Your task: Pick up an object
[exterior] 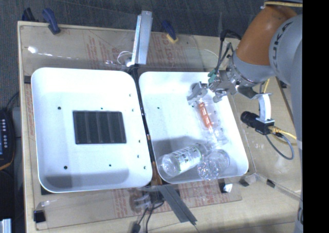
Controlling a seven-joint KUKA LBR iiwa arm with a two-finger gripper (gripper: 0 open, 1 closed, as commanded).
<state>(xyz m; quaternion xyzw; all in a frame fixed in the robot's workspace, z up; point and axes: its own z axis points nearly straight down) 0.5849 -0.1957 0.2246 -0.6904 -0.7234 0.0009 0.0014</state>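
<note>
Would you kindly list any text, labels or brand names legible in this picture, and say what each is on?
"KU", the visible part of vertical lettering on the arm.
Bottle label: print too small to read.
Red print on the bench board: too faint to read.
Orange-banded clear item: no legible text.

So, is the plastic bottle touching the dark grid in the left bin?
Apart. The camera view shows the plastic bottle lying in the right bin, the dark grid in the left bin.

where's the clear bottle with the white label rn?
In the camera view, the bottle lies on its side in the right bin, at its near edge, beside a clear crumpled plastic item on its right.
</note>
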